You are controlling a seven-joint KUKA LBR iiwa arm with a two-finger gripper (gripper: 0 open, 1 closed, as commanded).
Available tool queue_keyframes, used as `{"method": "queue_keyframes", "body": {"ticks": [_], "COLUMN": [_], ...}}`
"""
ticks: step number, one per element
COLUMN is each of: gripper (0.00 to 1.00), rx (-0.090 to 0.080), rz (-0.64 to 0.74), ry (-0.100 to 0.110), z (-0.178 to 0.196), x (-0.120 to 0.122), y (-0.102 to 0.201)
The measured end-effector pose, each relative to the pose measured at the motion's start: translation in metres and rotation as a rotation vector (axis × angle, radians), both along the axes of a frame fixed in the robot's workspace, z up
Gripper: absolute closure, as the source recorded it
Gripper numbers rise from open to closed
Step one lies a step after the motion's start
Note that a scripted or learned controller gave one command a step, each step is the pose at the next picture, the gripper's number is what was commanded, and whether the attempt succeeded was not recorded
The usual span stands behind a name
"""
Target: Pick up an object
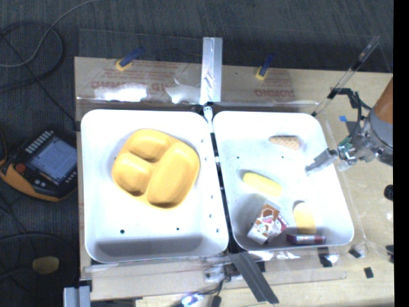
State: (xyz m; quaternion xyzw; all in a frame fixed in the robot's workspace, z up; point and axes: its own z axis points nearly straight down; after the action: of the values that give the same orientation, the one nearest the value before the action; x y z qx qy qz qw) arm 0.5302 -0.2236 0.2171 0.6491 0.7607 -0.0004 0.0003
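The surface (pixel 96 75) carries two white bins side by side. The left bin (pixel 102 235) holds one big yellow lump (pixel 155 167) with three rounded lobes, filling much of its middle. The right bin (pixel 255 133) holds the smaller things, well spread out: a yellow bar (pixel 261 183) lying aslant near the centre, a red-and-white carton (pixel 267 224) tipped toward the front wall, a yellow block (pixel 304 219) just right of it, a tan oval (pixel 285 142) near the back, and a dark red tube (pixel 305 238) lying along the front wall, just below the block.

The arm (pixel 382 123) reaches in at the right edge. Its claw (pixel 321 160) hangs over the right bin's right side, apart from every piece; a thin grey finger (pixel 317 162) points left toward the bar. Nothing sits in it, and how far it is open cannot be told.

On the floor to the left lies an orange-edged pendant (pixel 45 165).
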Motion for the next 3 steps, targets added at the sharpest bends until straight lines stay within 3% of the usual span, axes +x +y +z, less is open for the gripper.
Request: {"method": "queue_keyframes", "body": {"ticks": [1, 2, 3], "gripper": [0.0, 1.0, 1.0], "rx": [0.003, 0.004, 0.0], "rz": [0.222, 0.219, 0.095], "ry": [0.0, -0.002, 0.0], "z": [-0.115, -0.106, -0.034], "x": [-0.004, -0.003, 0.056], "y": [0.07, 0.07, 0.137]}}
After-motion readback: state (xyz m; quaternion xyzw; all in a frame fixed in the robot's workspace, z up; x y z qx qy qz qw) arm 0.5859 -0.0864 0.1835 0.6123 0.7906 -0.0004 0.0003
